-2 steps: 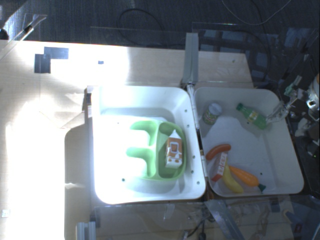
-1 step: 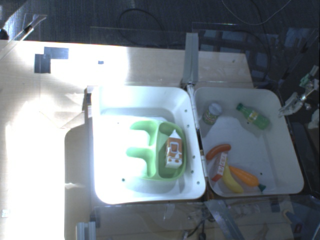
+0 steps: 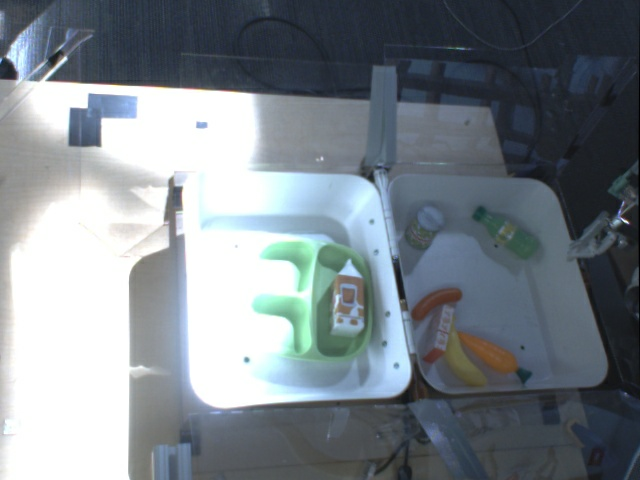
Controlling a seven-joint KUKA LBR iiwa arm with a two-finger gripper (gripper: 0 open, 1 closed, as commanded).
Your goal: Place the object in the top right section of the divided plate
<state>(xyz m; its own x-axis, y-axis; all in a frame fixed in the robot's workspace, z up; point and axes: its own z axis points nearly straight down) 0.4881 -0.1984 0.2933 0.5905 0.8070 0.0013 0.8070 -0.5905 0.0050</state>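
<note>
A green divided plate (image 3: 290,313) lies in the left white bin (image 3: 215,268). On the plate's right-hand compartment rests a small white carton with orange print (image 3: 347,305), standing free. My gripper (image 3: 600,236) hangs at the far right of the camera view, just beyond the right rim of the right bin (image 3: 570,298), well away from the plate and the carton. Nothing shows at its tip.
The right bin holds a small jar (image 3: 425,225), a green bottle (image 3: 506,234), a sausage (image 3: 437,301), a red-and-white packet (image 3: 441,332), a banana (image 3: 460,361) and a carrot (image 3: 490,354). Bright glare washes the bench and the left bin's left side.
</note>
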